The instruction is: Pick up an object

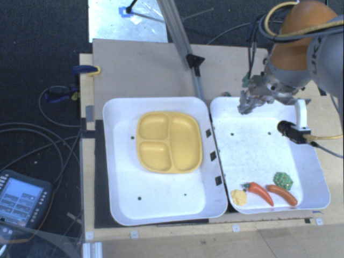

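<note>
The two bins are shallow moulded trays of smooth white plastic with rounded corners and raised rims, set side by side on a flat brown board bench [140, 69], their inner rims touching along the middle. The left bin [121, 198] holds a matte yellow divided plate [169, 142], a rounded square with three shallow compartments, lying flat toward the far half of the bin. In the right bin [258, 144] four small things cluster along the near rim. A pale yellow lump [238, 198] sits in the near left corner. Just beside it is a glossy red chili pepper [260, 192] with a dark stem, lying at a slant. Next is a smooth orange-red piece shaped like a sausage or carrot [283, 194]. A knobbly green broccoli floret [283, 180] sits just behind that and close to it. The gripper [244, 107], grey metal below the arm's orange band, hangs at the far left corner of the right bin, just inside the far rim and near the shared middle rims. Whether it is released or clenched cannot be told from this angle, and no grasp on any of the things is seen; they lie well apart from it, across the bin. Between the gripper and that cluster the bin's smooth floor lies open. The cluster itself is crowded against the near rim and the near corners.
</note>
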